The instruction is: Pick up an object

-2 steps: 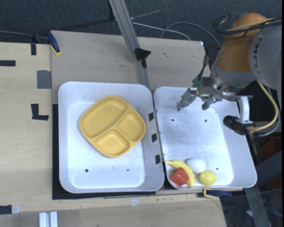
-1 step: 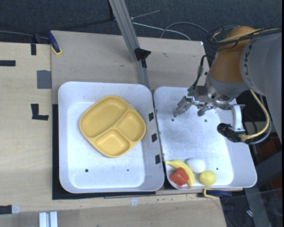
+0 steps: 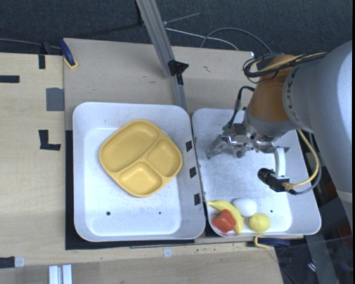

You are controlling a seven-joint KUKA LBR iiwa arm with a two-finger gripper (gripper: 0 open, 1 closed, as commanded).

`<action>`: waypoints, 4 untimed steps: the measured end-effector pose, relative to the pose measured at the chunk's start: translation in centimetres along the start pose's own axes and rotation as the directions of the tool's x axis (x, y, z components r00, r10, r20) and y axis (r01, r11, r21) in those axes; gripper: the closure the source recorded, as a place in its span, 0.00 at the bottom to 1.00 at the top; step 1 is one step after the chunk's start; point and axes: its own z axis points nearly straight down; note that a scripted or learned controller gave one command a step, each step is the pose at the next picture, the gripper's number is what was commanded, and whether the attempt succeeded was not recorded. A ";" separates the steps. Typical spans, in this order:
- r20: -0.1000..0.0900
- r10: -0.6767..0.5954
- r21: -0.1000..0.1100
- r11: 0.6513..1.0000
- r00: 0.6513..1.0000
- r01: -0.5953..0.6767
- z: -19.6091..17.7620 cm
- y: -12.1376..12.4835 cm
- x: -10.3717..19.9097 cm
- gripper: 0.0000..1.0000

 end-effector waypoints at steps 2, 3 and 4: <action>0.001 0.000 -0.013 1.000 1.000 0.000 -7.6 -0.3 0.2 1.00; 0.001 0.000 -0.012 1.000 1.000 0.000 -12.1 -0.9 0.2 1.00; 0.000 0.000 -0.010 1.000 1.000 0.000 -13.9 -0.9 0.2 1.00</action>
